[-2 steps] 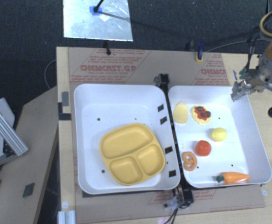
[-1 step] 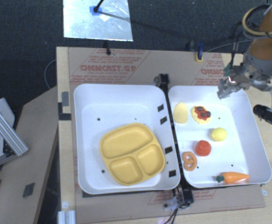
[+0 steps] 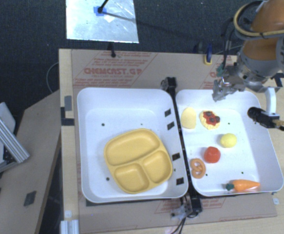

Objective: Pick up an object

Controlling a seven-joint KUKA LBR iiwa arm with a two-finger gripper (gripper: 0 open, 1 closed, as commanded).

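Bench [image 3: 107,65]: holds two white bins side by side.
Left bin [image 3: 127,104]: holds a yellow divided tray [image 3: 138,160].
Right bin [image 3: 251,145]: holds the small food toys.
Arm [image 3: 268,28]: above the right bin's far edge.
Gripper [image 3: 221,92]: at the far rim; open or closed, cannot tell.
Toys: pale piece [image 3: 189,117], pizza [image 3: 210,119], lemon [image 3: 228,140], tomato [image 3: 211,154], carrot [image 3: 243,185], pretzel [image 3: 198,167].

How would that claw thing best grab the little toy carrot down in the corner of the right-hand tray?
Probably from straight above, pincer fingers closing across the carrot at its thick orange middle. It lies flat, green top to the left, close against the right bin's near wall, so a sideways approach looks blocked.
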